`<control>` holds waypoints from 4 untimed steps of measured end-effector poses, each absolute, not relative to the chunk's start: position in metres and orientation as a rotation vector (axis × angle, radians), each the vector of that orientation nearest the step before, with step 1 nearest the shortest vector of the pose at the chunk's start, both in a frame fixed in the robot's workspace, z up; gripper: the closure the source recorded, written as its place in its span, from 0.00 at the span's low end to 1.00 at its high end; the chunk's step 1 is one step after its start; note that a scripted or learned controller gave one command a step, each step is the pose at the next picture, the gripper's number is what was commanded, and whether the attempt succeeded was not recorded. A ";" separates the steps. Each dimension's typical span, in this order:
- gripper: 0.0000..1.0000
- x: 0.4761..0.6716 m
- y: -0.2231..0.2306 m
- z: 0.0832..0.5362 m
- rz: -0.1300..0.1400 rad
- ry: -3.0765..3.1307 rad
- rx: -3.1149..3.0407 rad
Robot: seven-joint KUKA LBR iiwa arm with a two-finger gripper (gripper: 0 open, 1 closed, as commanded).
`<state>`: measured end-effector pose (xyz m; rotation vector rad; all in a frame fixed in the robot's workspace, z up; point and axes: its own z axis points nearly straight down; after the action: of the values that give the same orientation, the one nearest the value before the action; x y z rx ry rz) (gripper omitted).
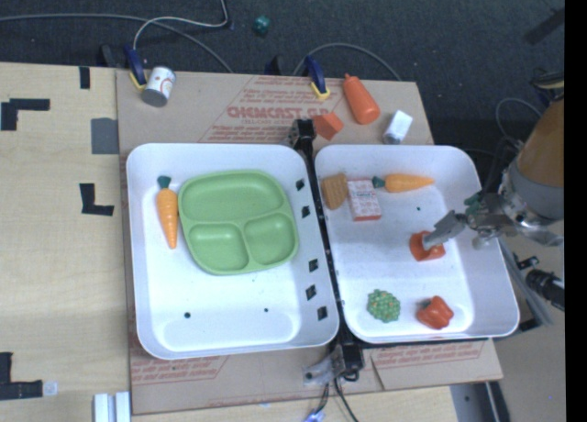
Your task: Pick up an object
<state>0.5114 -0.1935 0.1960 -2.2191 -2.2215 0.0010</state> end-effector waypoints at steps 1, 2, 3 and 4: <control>0.00 0.566 -0.212 0.088 -0.005 -2.229 -2.225; 1.00 0.566 -0.212 0.097 -0.003 -2.231 -2.226; 0.00 0.566 -0.212 0.097 -0.003 -2.231 -2.225; 0.00 0.528 -0.179 0.088 -0.003 -2.228 -2.227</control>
<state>0.5276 -0.1790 0.0876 -2.2269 -2.2275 -0.0034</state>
